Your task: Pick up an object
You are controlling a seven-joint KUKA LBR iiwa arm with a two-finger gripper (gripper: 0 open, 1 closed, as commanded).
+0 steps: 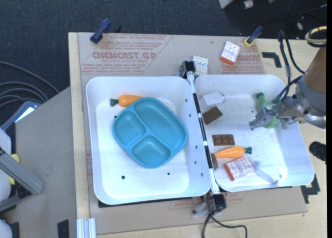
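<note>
A dark carpet is surrounding a brown worktop (129,50) that is carrying two shallow white bins side by side. The left bin (98,175) is holding a blue divided plate (149,131), and an orange toy carrot (126,100) is lying just beside the plate's upper left edge.

The right bin (298,167) is holding several small things. A white block (212,98) is lying near its upper left corner, and a brown block (211,114) is lying just below it. Lower down, a chocolate bar piece (223,139) is resting near the divider, a second carrot (231,152) is lying just under it, and a red and white packet (239,168) is lying below that carrot, close to the bin's front wall.

The arm is reaching in from the right, and the hand (263,119) is hanging low over the upper right part of the right bin. A green object (260,98) is showing right at the hand, partly hidden by it, with green also visible under the metal fingers. I cannot tell if the fingers are apart or together, or if the green object is between them. The carrot and the packet are lying well apart from the hand, toward the front left

Outside the bins, a small red and white box (230,53) is sitting on the worktop behind the right bin
</note>
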